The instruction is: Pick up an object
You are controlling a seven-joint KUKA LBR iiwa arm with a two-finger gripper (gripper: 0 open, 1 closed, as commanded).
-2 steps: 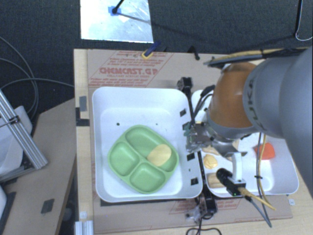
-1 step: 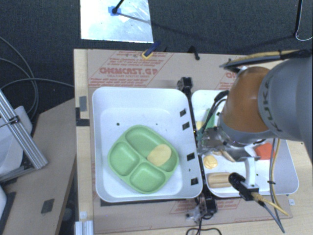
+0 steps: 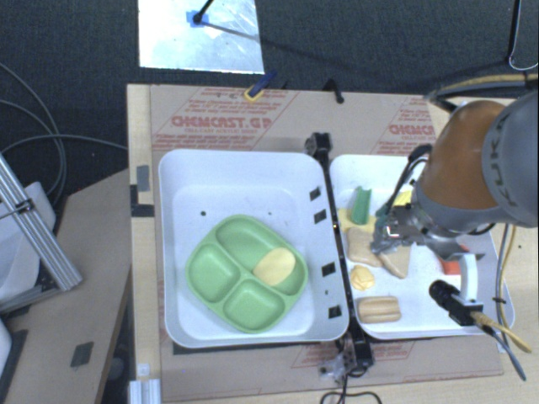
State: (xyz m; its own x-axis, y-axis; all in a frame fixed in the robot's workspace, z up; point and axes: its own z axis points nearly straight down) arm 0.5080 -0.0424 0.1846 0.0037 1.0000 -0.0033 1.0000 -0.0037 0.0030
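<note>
Objects lie in the right bin (image 3: 421,330): the gripper (image 3: 386,241) hangs over a beige wedge (image 3: 394,263), grip unclear. Nearby sit a green block (image 3: 361,206), yellow lump (image 3: 361,278) and tan roll (image 3: 378,309). Left bin (image 3: 210,175) holds a green tray (image 3: 240,272).

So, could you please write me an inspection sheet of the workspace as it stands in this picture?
Surface: two white bins, left bin and right bin, on a cardboard sheet.
Job's things: green divided plate bearing a yellow piece in the left bin; green piece, tan wedge, small yellow piece and bread roll in the right bin.
Clutter: nothing seen.
Grippers: pincer low over the right bin; finger state unclear.
Cables: black cables on the floor, left.
Surroundings: dark carpet, shiny sheet.
</note>
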